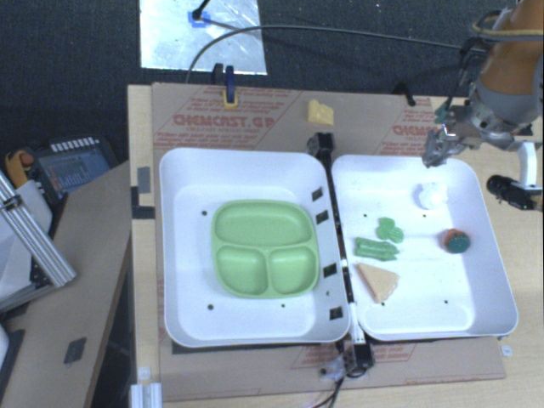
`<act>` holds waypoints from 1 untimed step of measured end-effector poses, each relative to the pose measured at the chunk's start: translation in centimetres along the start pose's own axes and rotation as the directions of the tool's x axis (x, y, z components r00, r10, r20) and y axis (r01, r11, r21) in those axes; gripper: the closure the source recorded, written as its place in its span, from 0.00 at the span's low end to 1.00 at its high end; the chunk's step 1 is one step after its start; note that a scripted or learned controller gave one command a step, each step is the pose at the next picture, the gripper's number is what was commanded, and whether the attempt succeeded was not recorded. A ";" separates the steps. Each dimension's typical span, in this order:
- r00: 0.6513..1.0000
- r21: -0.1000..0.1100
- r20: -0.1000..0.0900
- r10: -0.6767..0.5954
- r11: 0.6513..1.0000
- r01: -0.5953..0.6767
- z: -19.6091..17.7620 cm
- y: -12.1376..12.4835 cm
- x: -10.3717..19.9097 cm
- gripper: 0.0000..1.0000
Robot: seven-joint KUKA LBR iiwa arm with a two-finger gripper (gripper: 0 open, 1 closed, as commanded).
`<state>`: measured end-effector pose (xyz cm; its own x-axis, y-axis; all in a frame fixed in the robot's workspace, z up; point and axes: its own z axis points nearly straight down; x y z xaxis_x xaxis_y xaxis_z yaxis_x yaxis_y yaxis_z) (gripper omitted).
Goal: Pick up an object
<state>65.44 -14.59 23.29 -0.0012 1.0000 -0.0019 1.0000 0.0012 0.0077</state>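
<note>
The right bin [484,308] held the loose objects: a white lump [431,196] near its far edge, a green piece [376,247] with a smaller green round [389,229] touching it, a tan wedge [378,280] toward the near side, and an orange-and-teal ball [456,241] by the right wall. The gripper [439,153] hung above the bin's far rim, just beyond the white lump. Its fingertip spacing could not be determined. The left bin [178,253] contained a green divided tray [262,248].

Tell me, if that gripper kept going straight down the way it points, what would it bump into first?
Probably the small white object in the right bin, which lies just below the gripper in this slanted view. Depth is hard to judge, so it may meet the bin's far rim instead.
</note>
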 end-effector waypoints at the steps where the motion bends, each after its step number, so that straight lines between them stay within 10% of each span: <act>1: 1.000 0.003 -0.001 -0.003 1.000 0.003 -1.7 0.1 0.0 1.00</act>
<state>65.55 -14.61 24.94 -0.0039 1.0000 -0.0012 1.0000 0.0039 0.0051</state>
